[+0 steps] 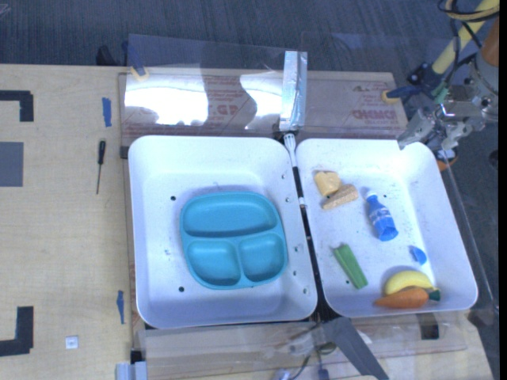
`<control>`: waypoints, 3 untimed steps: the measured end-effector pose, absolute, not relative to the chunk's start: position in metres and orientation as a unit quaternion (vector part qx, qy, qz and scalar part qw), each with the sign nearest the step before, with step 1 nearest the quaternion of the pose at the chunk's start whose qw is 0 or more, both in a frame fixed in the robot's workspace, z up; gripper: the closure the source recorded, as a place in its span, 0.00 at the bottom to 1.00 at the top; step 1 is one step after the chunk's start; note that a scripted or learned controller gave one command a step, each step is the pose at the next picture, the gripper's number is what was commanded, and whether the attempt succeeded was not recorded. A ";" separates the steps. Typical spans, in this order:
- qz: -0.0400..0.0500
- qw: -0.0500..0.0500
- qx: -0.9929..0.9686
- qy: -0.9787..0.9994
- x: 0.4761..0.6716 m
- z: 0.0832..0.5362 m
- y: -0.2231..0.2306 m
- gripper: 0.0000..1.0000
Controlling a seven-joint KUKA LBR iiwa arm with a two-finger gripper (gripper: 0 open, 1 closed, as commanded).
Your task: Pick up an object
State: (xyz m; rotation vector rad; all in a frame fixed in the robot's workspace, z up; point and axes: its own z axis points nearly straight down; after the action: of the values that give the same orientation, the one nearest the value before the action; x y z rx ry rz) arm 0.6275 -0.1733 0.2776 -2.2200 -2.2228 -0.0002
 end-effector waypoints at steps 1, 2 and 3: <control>0.003 0.006 -0.663 -0.748 0.595 0.122 -0.162 0.00; -0.002 -0.002 -0.719 -0.695 0.581 0.087 -0.143 0.00; -0.003 -0.005 -0.720 -0.694 0.583 0.100 -0.144 1.00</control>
State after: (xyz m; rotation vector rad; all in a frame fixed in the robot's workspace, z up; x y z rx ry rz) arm 0.5829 -0.1441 0.0997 -2.2676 -2.1884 -0.0110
